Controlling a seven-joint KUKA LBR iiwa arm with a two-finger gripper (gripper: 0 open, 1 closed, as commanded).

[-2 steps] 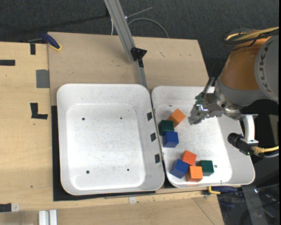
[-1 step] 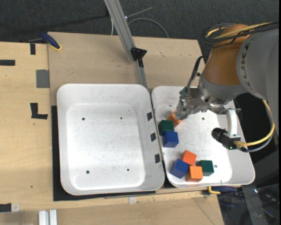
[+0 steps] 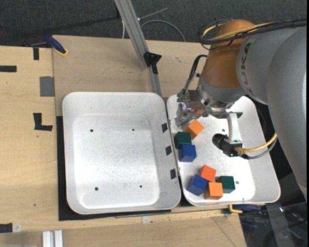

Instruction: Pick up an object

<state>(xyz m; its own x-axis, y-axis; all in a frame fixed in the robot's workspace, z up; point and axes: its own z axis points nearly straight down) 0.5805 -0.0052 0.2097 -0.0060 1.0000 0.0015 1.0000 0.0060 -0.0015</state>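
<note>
The orange block [image 3: 195, 128] nearest the claw is a small cube with a bright orange top, turned so that one corner points toward the bottom of the view. It lies in the upper left part of the right bin [image 3: 265, 189], close to the wall that this bin shares with the left bin [image 3: 72, 107].

The gripper [image 3: 184, 115] is at the end of the grey arm with its orange band, above the same upper left part of the right bin. Its metal fingers point down near the bin's left wall. The orange block is at about 4 o'clock from the gripper, just beside it. I cannot tell if the fingers touch the block, and I cannot tell whether the claw is open or closed, because the wrist hides much of it. No block is seen between the fingers.

At 6 o'clock from the orange block is a dark green block [image 3: 183, 138], touching it or nearly so, and a blue block [image 3: 188, 152] lies just below the green one.

Lower in the right bin, well apart from the claw, four more cubes are grouped: a second orange block [image 3: 208, 172], a second blue block [image 3: 198, 184], a third orange block [image 3: 215, 190] and a second green block [image 3: 227, 183].
</note>
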